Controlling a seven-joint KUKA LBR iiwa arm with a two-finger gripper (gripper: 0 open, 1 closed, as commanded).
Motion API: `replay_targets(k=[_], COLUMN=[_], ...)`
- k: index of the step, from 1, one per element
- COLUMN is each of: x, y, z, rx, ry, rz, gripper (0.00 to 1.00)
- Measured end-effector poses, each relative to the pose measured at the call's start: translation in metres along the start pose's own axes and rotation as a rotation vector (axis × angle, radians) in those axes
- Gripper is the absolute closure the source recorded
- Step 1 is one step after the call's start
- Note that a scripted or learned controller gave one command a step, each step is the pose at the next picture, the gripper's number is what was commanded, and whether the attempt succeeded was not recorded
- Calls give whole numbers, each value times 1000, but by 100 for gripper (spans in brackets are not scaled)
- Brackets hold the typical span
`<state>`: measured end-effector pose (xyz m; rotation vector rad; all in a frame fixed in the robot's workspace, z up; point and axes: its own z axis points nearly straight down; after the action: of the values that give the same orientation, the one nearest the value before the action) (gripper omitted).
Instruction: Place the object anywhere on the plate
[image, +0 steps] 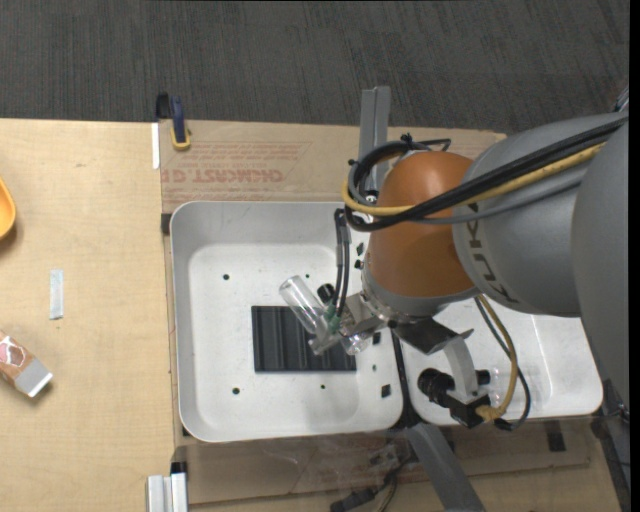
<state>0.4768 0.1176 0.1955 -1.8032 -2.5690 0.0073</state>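
Note:
A black ribbed rectangular plate (277, 345) lies flat in the middle of the left white bin (200, 300). The object is a clear plastic tube-like piece (303, 298), tilted, over the plate's upper right part. My gripper (333, 334) hangs below the orange band (420, 230) at the plate's right edge. Its fingers (325, 343) are closed on the lower end of the clear piece. The wrist and cables hide the bin's right wall.
The right bin (560, 385) lies mostly under the arm. On the tan bench to the left are a small white strip (56, 295), a wrapped packet (22, 366) and an orange rim (5, 212). A blue clamp (177, 120) sits at the back.

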Motion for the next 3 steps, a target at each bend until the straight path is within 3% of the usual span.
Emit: replay_targets(k=[1, 2, 3], x=[-5, -17, -17], y=[-1, 63, 63], z=[-60, 5, 5], rx=[-2, 0, 0], ry=[-1, -1, -1], rz=[-18, -197, -198], gripper=[100, 100, 0])
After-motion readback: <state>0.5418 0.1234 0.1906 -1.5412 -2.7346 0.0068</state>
